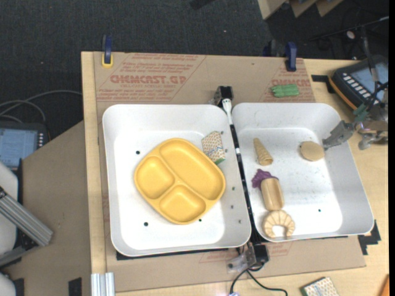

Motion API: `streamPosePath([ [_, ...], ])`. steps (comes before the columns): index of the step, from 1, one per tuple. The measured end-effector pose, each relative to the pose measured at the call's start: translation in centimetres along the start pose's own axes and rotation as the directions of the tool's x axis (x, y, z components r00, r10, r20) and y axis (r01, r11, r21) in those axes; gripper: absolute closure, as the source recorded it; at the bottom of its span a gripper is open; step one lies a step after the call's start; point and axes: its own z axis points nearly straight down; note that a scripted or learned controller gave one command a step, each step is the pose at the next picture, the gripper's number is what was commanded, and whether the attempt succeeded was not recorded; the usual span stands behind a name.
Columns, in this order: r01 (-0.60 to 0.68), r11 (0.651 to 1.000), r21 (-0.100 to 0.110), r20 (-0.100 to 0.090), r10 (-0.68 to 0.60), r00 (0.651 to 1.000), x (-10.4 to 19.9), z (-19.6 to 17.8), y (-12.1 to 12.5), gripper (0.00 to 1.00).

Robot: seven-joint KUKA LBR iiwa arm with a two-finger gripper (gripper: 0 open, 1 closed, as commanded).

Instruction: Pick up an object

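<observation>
My gripper (340, 134) reaches in over the right rim of the right bin (345, 190), just to the right of a round tan piece (312, 151) and apart from it. Also in this bin lie a tan cone (263, 152), a small purple piece (261, 177), a tan cylinder (271, 194) touching the purple piece, and a croissant-shaped piece (279, 224) near the front rim. The left bin (120, 165) holds a yellow divided plate (179, 180) and a small patterned piece (213, 145) at the plate's far right edge.
A green object (285, 90) lies on the cardboard behind the right bin. Blue clamps (107, 47) (290, 53) hold the board's back edge. A black device (358, 82) sits at the far right.
</observation>
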Motion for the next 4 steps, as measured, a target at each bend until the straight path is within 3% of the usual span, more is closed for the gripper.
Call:
streamPosePath([
  [1, 0.002, 1.0, 0.0, -0.003, -0.002, 1.0, -1.8, 18.3, 5.3, 0.0],
  [2, 0.007, 1.0, -0.007, 0.0, -0.007, 1.0, 2.4, 17.7, 11.2, 0.0],
  [3, 0.003, 1.0, -0.007, 0.003, -0.003, 1.0, 2.0, 16.5, 11.0, 1.0],
  [4, 0.007, 1.0, -0.009, 0.0, -0.007, 1.0, 8.7, 6.8, 8.8, 1.0],
])
